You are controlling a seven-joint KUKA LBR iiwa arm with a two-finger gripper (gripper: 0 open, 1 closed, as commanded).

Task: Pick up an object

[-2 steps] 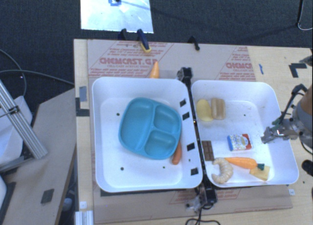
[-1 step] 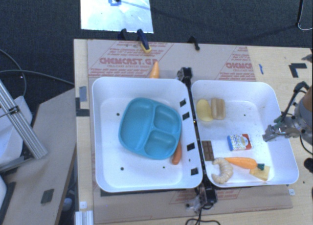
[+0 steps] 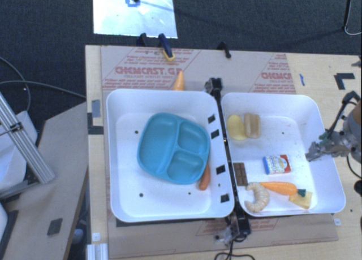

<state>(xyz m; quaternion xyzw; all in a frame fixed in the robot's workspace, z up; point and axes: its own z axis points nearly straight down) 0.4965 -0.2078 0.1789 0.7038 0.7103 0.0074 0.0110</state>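
The right bin [image 3: 317, 112] holds a yellow lemon [image 3: 236, 128] and a tan bread roll [image 3: 252, 124] at its back left. A small blue, white and red carton [image 3: 277, 164] lies in the middle. A brown chocolate bar [image 3: 240, 174], a pale shrimp [image 3: 258, 196], an orange carrot [image 3: 279, 187] and a yellow cheese wedge [image 3: 302, 199] lie along the front. My gripper [image 3: 318, 151] hangs at that bin's right wall, right of the carton and apart from it. Nothing shows in its grasp.
The left bin [image 3: 124, 106] carries a blue divided plate [image 3: 173, 147] with a small carrot [image 3: 204, 178] at its front right edge. Another orange carrot [image 3: 179, 81] lies on the cardboard behind the bins. Black clips [image 3: 215, 134] run along the shared divider.
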